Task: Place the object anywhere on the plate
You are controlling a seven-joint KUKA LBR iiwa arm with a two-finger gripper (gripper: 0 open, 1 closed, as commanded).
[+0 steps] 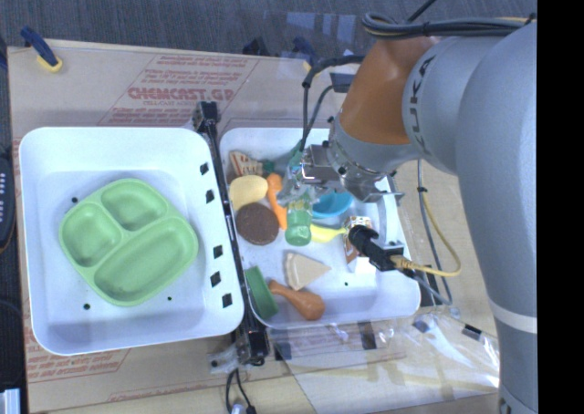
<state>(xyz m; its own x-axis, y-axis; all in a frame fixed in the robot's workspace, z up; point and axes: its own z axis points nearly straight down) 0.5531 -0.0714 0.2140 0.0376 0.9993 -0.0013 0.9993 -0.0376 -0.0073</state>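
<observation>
A light green plate (128, 241) with three compartments lies in the left bin (46, 166); nothing is on it. The right bin (383, 289) holds several toy foods: a yellow round piece (247, 191), a brown disc (257, 223), an orange carrot (276, 198), a green cylinder (299, 232), a blue piece (332, 205), a tan wedge (306, 269) and a drumstick (299, 300). My gripper (306, 186) is low over the middle of the right bin, above the green and blue pieces. The wrist hides its fingertips.
A dark green piece (257, 292) leans against the divider at the right bin's front left. A black divider (222, 221) with clips runs between the bins. A yellow cable (429, 266) hangs off the wrist over the right bin's right edge.
</observation>
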